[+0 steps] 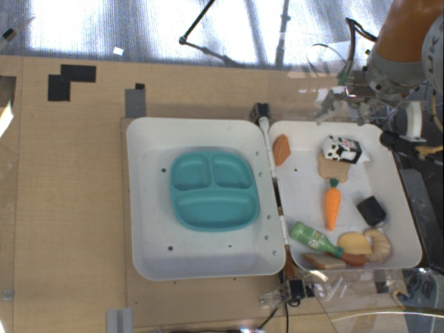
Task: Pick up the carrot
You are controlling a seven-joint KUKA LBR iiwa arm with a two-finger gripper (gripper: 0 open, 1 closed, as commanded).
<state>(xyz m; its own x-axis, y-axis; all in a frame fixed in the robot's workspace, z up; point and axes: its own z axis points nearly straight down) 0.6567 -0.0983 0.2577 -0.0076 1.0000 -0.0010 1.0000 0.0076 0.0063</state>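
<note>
The carrot (332, 207) lies in the right bin (409, 238), near its middle, orange with a green top pointing toward the far side. My gripper (374, 107) hangs over the bin's far right corner, under the orange band of the arm, well apart from the carrot. Nothing can be seen held in it.
Around the carrot lie a cow-patterned toy (343, 149) on a tan slice, an orange piece (281, 149), a black block (372, 210), a green bottle (316, 239), a yellow item (354, 242) and a croissant (379, 245). The left bin (149, 255) holds a teal divided plate (211, 189).
</note>
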